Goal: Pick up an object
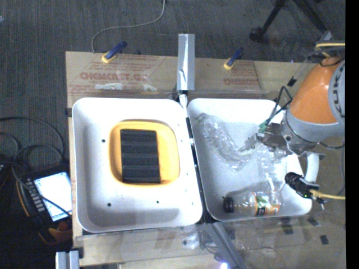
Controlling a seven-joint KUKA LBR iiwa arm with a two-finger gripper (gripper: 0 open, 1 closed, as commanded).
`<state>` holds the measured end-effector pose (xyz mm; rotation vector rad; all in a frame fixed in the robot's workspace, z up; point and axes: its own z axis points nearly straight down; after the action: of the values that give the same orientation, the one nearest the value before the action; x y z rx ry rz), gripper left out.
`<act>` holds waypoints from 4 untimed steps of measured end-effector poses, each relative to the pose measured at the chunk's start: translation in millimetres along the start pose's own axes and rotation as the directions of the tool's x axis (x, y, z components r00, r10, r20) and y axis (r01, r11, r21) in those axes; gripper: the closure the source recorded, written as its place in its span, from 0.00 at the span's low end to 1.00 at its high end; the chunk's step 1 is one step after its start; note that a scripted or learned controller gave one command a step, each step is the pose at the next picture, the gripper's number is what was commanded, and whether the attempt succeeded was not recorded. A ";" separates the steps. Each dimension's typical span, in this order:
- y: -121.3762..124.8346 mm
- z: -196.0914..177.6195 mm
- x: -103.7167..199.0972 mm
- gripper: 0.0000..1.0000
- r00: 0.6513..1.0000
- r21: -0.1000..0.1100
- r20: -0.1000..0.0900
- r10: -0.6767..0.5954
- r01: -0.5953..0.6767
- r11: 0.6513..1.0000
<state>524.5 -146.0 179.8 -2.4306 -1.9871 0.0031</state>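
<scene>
- Gripper (263,136) of mine hovers over the right bin (213,206), grip unclear tbh.
- Bottle (252,203) lies at 6 o'clock from it.
- Crumpled plastic (221,142) sits at 9.

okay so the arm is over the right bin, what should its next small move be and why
Probably a small shift toward the plastic bottle, then down. The bottle lies on its side near the front wall of the right bin, the most solid target there; the clear crumpled plastic looks harder to grasp. The arm's wrist sits above the bottle, toward the back.
</scene>
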 end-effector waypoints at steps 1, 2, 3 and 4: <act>-22.9 85.0 -58.9 0.00 0.992 -0.009 0.000 -0.123 0.123 0.992; 65.2 88.4 -43.2 0.00 0.989 -0.018 0.003 -0.149 0.149 0.989; 138.6 89.5 -21.9 0.00 0.991 0.053 0.005 -0.135 0.134 0.990; 102.2 24.2 -45.5 0.00 0.960 -0.001 0.003 -0.281 0.281 0.960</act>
<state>615.5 -210.9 155.3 -2.1262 -2.3143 0.0048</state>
